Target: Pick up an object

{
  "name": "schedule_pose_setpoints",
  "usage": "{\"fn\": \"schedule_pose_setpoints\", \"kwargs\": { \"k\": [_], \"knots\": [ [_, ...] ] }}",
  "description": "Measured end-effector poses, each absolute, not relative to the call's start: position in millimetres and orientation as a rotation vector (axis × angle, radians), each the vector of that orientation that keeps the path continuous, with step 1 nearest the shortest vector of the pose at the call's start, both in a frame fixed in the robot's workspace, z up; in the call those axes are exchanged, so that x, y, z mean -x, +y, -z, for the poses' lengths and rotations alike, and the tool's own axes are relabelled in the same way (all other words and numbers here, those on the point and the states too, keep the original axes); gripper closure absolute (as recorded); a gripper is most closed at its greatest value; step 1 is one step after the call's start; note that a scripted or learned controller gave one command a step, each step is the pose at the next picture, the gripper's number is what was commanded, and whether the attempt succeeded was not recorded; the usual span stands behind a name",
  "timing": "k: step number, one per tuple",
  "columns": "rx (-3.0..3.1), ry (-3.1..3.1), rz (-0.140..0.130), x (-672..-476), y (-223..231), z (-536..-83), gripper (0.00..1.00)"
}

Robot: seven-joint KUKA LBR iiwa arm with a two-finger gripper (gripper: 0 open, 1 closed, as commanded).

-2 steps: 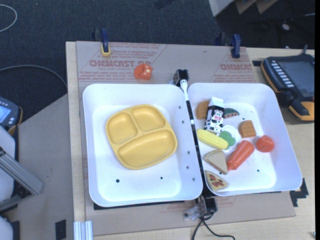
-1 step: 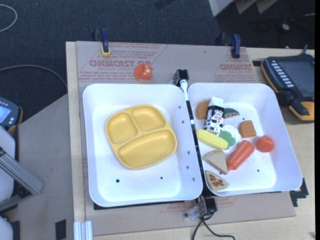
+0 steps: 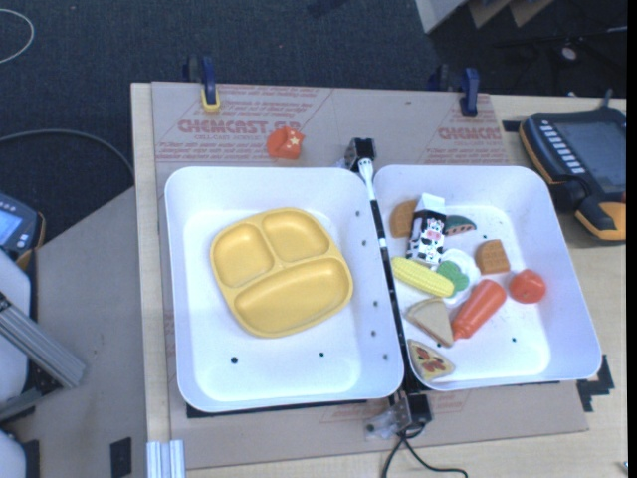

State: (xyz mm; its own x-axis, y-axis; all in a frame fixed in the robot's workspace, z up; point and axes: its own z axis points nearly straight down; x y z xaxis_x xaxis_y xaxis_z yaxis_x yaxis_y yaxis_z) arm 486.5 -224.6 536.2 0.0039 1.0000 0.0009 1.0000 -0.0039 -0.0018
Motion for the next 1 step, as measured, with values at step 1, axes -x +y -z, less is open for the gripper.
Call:
{"fn": "schedule_pose_setpoints", "kwargs": {
  "k": [1],
  "knots": [
    [2.219,-2.227,0.001,-510.5,-193.3,-535.3,1.0]
  ]
}}
